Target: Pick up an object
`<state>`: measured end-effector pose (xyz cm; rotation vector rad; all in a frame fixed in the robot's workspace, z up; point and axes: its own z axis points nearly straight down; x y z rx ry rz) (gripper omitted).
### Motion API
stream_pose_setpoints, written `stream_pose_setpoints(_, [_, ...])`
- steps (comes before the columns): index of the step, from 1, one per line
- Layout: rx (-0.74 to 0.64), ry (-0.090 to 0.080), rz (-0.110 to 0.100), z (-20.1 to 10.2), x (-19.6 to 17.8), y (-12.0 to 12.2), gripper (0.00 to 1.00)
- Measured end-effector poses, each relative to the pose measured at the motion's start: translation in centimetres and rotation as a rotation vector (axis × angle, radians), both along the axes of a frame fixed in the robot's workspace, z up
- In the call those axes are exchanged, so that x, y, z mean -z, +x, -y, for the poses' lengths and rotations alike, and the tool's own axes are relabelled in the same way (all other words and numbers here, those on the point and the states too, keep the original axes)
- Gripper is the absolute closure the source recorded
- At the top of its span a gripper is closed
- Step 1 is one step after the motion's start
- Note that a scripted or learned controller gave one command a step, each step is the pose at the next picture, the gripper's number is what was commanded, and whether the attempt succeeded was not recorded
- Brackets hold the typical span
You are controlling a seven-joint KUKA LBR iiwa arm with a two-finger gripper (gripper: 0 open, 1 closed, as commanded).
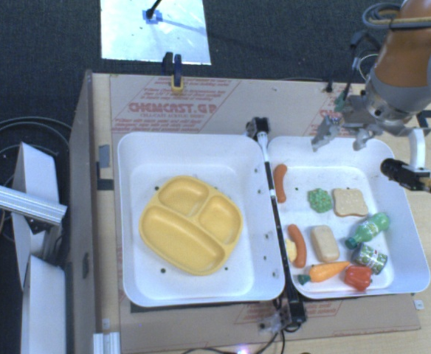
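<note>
Camera view, worktop (201,102) seen from above at a slant: two shallow white bins side by side. Left bin (138,161) holds one yellow divided tray (190,224). Right bin (407,249) holds the candidates for picking: upper sausage (280,183), green broccoli piece (319,200), bread slice (349,202), green bottle (368,229), small can (370,257), tan block (324,243), lower sausage (297,245), carrot (328,272), red pepper (358,277). Gripper (341,133) hangs over the far rim of the right bin, jaws spread apart and empty, nothing between them. Handling note: the items in the near corner crowd one another; the upper sausage and the broccoli piece lie apart from their neighbours and look the easier targets. A sound approach would be to centre above one item, descend straight, and close across its narrow dimension, clear of the bin wall.
</note>
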<state>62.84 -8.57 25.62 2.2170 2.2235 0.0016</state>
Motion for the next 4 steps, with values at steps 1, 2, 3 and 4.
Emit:
stream_pose_setpoints(1, [0.002, 0.000, -0.003, 1.0, 10.1, -5.2, 0.00])
stream_pose_setpoints(2, [0.003, -0.002, 0.004, 1.4, 17.0, -5.5, 0.00])
stream_pose_setpoints(3, [0.002, 0.001, -0.003, 0.0, 17.2, -10.2, 0.00])
stream_pose_setpoints(4, [0.000, 0.000, 0.001, 0.5, 17.1, -1.6, 0.00])
